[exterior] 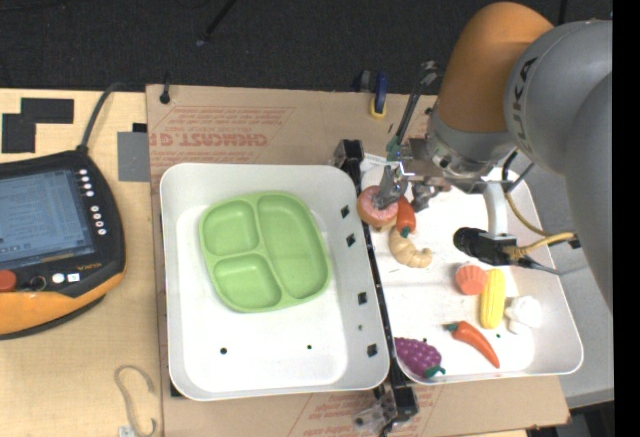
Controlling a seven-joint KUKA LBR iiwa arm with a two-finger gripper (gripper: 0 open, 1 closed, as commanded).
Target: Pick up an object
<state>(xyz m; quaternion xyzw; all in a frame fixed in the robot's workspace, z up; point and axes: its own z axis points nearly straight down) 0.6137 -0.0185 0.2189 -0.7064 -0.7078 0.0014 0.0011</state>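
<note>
The grey arm point(565, 95), smooth and rounded with its glossy orange band, reaches in over the right bin point(562, 350) and covers that bin's far right corner. Its tool point(393, 181), a cluster of bare metal parts, hangs at the bin's upper left. It is small and cluttered from where I stand, so I cannot tell whether it is wide or narrow.

Right under the tool's tip sits a doughnut point(377, 209), a ring with pink icing, close against the bin's left wall. The tool seems to touch its upper edge, though I would not swear to it, and I see no grip on it. A shiny red pepper point(405, 217) is tucked against the doughnut's right side, partly behind it. Just below lies a pale tan croissant point(410, 251), curved like a horn.

Further right and well apart from the tool are a dimpled orange fruit point(469, 278), an upright yellow corn cob point(492, 297) touching it, and a lumpy white piece point(522, 312) whose kind I cannot make out. An orange carrot point(475, 342) points down to the right, and a knobbly bunch of purple grapes point(418, 355) lies at the near left corner.

The left bin point(200, 350), a shallow white plastic tub, holds a matte green plate point(265, 250) with three compartments. Both bins rest on brown cardboard covering the bench point(232, 130). An orange-edged control pad point(50, 240) is cut off at the left.
</note>
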